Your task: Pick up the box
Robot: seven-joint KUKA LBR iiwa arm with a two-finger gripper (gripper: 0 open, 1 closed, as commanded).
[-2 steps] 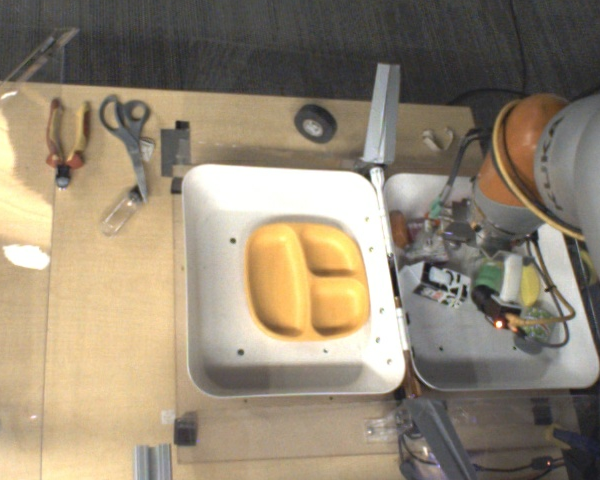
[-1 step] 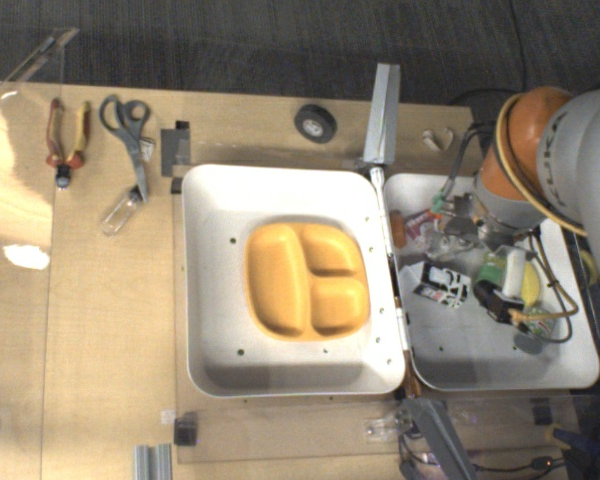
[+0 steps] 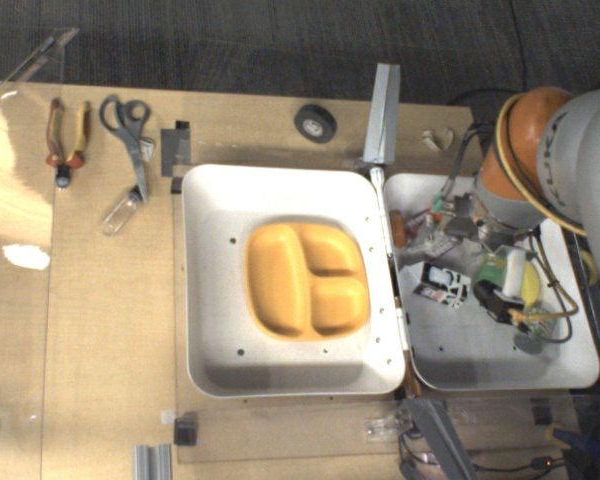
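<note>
Progress: I judge the pick not yet done; I see nothing lifted clear of the right bin point(image 3: 580, 373), so grasp and lift are both left.
Arm: my grey arm point(image 3: 570, 158) with its orange band hangs over the right bin's far half.
Claw: the claw point(image 3: 458, 230) sits low among cables over that bin; I cannot tell how it stands or whether it has hold of anything.
Box: a small black-and-white box point(image 3: 444, 283) lies flat on the right bin's floor, near its left wall, just below the claw.
Right bin, other contents: a yellow and green object point(image 3: 520, 278) right of the box; too cluttered to name.
Left bin: the left bin point(image 3: 215, 268), touching the right bin's left wall, holds a yellow divided tray point(image 3: 305, 278) at its middle.
</note>
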